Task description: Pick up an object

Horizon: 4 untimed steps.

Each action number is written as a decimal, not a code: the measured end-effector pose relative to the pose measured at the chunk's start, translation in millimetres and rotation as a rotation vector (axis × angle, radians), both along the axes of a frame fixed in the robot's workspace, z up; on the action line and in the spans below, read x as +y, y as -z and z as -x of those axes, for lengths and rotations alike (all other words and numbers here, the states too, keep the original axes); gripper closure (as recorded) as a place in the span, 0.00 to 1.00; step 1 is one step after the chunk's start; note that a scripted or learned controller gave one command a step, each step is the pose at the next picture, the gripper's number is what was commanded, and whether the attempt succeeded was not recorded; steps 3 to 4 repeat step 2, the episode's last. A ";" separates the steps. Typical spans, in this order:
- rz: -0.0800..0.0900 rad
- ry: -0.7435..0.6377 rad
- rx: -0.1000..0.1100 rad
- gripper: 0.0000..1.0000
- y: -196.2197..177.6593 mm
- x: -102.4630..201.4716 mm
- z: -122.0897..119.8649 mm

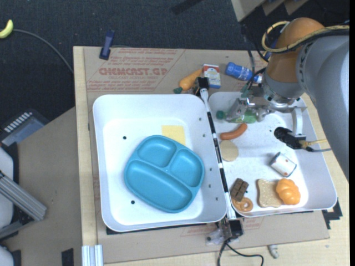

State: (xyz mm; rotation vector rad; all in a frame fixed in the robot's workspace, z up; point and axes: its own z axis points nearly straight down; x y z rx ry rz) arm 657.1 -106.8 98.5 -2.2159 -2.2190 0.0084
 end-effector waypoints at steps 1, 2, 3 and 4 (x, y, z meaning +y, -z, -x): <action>0.003 -0.002 0.011 1.00 -8.1 -1.5 2.6; 0.020 0.013 -0.007 1.00 -89.9 46.2 29.4; 0.020 0.013 -0.007 1.00 -89.9 46.2 29.4; 0.020 0.013 -0.007 1.00 -89.9 46.2 29.4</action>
